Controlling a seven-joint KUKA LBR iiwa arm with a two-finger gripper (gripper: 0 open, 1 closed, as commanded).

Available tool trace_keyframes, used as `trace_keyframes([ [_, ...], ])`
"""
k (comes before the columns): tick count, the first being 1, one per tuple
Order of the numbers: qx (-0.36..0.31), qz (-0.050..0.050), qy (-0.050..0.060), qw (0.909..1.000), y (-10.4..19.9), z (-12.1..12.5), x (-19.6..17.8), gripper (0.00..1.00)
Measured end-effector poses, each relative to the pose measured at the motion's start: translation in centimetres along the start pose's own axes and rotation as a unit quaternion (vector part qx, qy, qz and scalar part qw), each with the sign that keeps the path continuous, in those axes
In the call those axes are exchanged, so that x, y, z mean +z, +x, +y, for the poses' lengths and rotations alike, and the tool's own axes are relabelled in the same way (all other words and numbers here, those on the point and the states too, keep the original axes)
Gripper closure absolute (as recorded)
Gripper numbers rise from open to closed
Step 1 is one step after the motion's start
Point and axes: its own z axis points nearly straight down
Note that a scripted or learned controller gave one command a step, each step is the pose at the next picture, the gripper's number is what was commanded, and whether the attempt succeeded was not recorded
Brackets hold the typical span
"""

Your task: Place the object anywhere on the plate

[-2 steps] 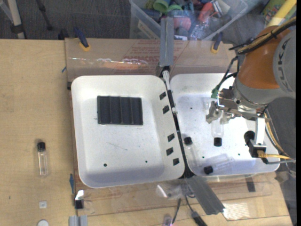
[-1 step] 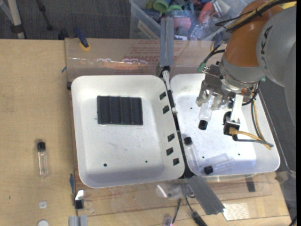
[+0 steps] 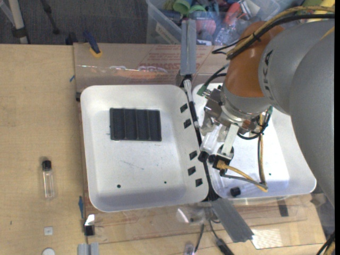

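A black ribbed rectangular plate (image 3: 135, 124) lies flat in the upper middle of the left white bin (image 3: 101, 195). My gripper (image 3: 217, 145) hangs over the left side of the right bin (image 3: 297, 179), close to the divider between the two bins. It is well to the right of the plate. The wrist and its bracket hide whatever is at the gripper's tip. A small green piece (image 3: 202, 91) shows just behind the wrist, at the right bin's far left corner. A small dark item (image 3: 235, 192) lies near the right bin's front edge.
Black clips (image 3: 190, 138) line the ridge where the bins meet. A clear vial (image 3: 48, 178) lies on the wooden bench to the left. A clear tub of coloured toys (image 3: 218, 7) stands behind the bins. My arm covers most of the right bin.
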Motion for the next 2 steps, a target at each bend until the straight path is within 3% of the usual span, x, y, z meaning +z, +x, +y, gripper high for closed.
trace_keyframes([
  [1,-0.21,0.001,-0.002,0.9777,4.7,0.7,-4.6,1.0],
  [2,-0.222,0.0,-0.001,0.9751,7.6,-6.8,-1.8,1.0],
])
